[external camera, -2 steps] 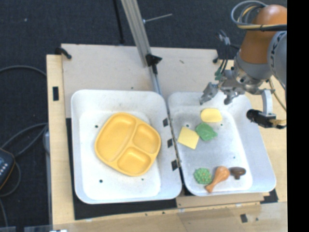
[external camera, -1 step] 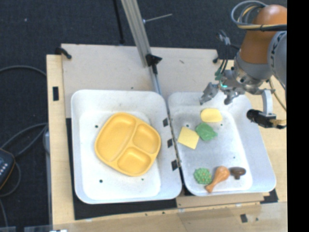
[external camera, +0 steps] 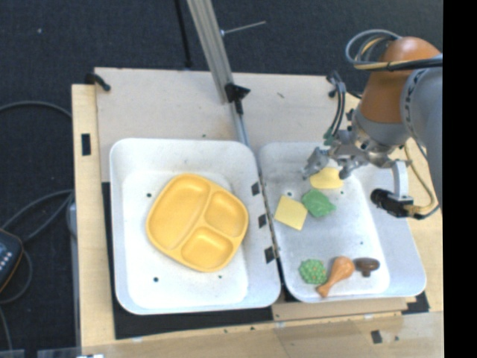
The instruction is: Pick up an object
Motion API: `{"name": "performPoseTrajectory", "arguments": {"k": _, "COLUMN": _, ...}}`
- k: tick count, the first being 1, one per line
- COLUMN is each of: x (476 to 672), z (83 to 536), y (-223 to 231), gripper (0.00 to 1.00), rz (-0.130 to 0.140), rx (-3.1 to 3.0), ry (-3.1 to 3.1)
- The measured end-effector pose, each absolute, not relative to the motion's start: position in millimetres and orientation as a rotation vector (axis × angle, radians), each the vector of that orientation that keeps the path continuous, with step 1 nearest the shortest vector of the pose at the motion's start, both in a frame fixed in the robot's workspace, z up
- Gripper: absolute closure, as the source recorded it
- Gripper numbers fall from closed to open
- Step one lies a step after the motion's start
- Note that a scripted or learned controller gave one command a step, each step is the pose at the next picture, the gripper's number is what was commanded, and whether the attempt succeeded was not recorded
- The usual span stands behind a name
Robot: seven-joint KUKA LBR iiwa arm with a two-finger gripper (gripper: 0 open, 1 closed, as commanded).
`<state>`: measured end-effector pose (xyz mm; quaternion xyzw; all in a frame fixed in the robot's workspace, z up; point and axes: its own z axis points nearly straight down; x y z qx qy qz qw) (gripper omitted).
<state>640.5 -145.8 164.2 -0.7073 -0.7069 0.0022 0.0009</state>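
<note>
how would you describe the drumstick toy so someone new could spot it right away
Look in the right bin, the one without the yellow divided plate. Along its near edge lie three small toys in a row. The drumstick is the middle one, tan-orange and club-shaped, between a bumpy green piece and a small dark brown piece.

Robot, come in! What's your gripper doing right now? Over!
Gripper low in right bin, at pale yellow piece. Hold unconfirmed. Green piece and yellow square close beside it.

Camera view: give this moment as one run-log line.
arm: over right bin | gripper: at pale yellow piece, grasp unconfirmed | left bin: yellow tray
</note>
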Motion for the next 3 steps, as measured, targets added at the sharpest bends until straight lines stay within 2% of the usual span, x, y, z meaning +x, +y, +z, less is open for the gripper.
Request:
{"name": "performPoseTrajectory", "arguments": {"k": 1, "x": 643.6, "z": 117.5, "y": -155.0, "gripper": 0.0, "rz": 0.006, "rx": -2.222, "ry": -2.22}}
{"name": "performPoseTrajectory", "arguments": {"k": 2, "x": 643.8, "z": 101.0, "y": -156.5, "gripper": 0.0, "rz": 0.004, "rx": -2.225, "ry": -2.221}}
{"name": "performPoseTrajectory", "arguments": {"k": 3, "x": 644.8, "z": 113.5, "y": -157.5, "gripper": 1.0, "rz": 0.0, "rx": -2.228, "ry": -2.222}}
